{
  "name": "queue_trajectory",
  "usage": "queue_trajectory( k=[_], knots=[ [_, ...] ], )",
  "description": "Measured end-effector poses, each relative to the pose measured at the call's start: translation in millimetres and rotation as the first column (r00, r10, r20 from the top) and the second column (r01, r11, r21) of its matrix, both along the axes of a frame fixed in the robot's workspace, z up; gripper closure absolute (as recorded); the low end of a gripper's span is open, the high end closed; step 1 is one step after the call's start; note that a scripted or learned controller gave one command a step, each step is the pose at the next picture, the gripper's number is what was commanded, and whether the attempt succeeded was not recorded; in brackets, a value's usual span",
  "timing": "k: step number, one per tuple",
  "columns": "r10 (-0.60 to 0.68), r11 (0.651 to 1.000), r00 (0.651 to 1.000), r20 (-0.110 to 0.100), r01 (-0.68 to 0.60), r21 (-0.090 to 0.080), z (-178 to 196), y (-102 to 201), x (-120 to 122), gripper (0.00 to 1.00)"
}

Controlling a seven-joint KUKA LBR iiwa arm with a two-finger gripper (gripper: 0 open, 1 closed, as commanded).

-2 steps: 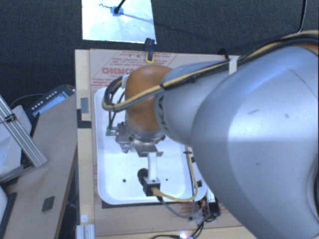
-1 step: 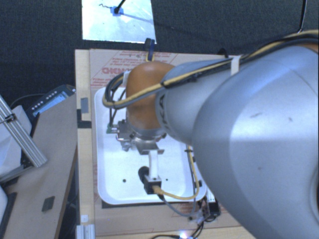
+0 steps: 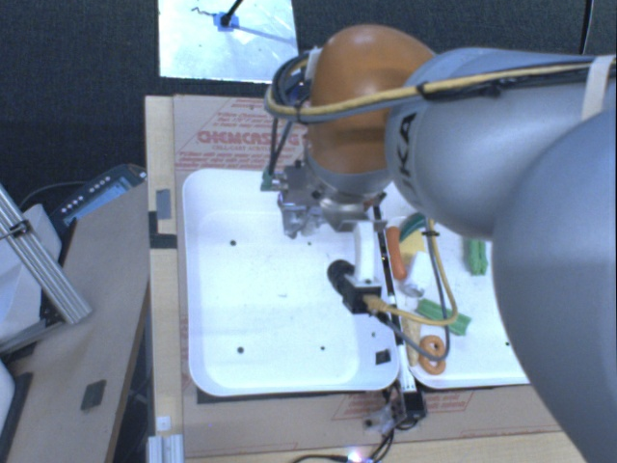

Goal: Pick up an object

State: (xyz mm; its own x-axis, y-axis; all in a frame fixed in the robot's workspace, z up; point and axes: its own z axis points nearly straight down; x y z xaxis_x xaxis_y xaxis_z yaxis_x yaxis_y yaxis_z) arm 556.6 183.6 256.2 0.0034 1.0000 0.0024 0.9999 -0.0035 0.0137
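Note:
My gripper (image 3: 301,216) hangs over the far right part of the left white bin (image 3: 217,355), below the orange wrist band. Its metal end points down toward the bin floor, and I see nothing held in it. The loose objects lie in the right bin (image 3: 482,369): a green block (image 3: 477,257), a thin orange stick (image 3: 393,258), a yellow piece (image 3: 413,250), a yellow and green piece (image 3: 442,313) and an orange ring (image 3: 432,349). The arm hides much of the right bin.
A small dark square (image 3: 382,357) sits at the left bin's near right corner. Both bins rest on a cardboard sheet (image 3: 231,133). A grey device (image 3: 96,193) and a metal rail (image 3: 43,263) stand off the bench to the left.

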Motion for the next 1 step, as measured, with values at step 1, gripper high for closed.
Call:
queue_trajectory(
  k=[1],
  knots=[
    [0.011, 1.000, 1.000, 0.003, -0.011, 0.003, 105.7, 53.6, 70.2, 1.00]
  ],
)
